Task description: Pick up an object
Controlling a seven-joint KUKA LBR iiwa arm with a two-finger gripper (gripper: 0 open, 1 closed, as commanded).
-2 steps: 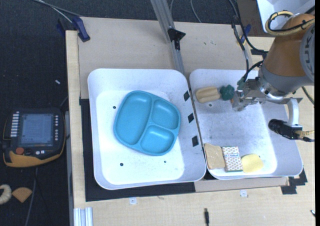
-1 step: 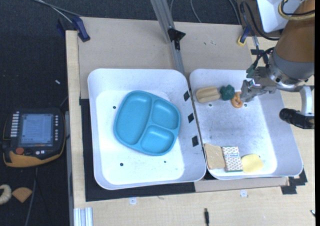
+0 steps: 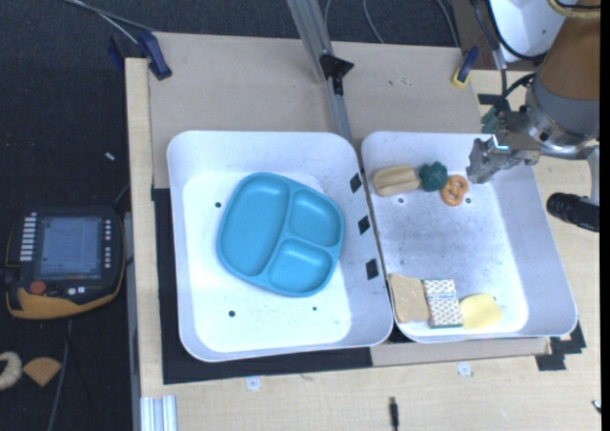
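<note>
the left shallow white bin point(image 3: 191, 229) held a glossy blue plastic divided plate point(image 3: 281, 246). the right white bin point(image 3: 534, 257) had a tan bread-roll shape point(image 3: 395, 180), a dark green lumpy toy point(image 3: 434, 174) and an orange pretzel-like piece point(image 3: 455, 191) up top, with a tan cracker slab point(image 3: 409, 298), patterned small square packet point(image 3: 441, 302) and smooth yellow block point(image 3: 479, 310) near its front edge. the grey two-finger gripper point(image 3: 484, 164) hovered just beside the pretzel piece; couldn't tell its grip state.

Arm point(image 3: 562, 67) low, wrist angled left

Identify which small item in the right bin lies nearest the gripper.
The orange pretzel-shaped piece, just left of the gripper at the bin's far end. The tan roll and green piece lie further left.
</note>
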